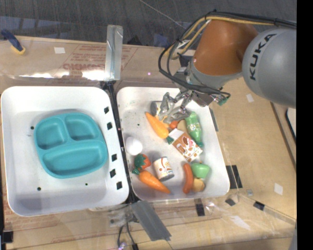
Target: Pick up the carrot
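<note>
carrot (157, 125) | upper end beneath pincer (172, 108) | fingers' grip unclear

A robot lab: taped cardboard bench (250, 139), KUKA arm (266, 61), white bins (10, 139).

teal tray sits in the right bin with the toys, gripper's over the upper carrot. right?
Not quite. The camera view shows the teal tray alone in the left bin; the toys are in the right bin. The rest holds: the gripper is over the upper carrot.
</note>
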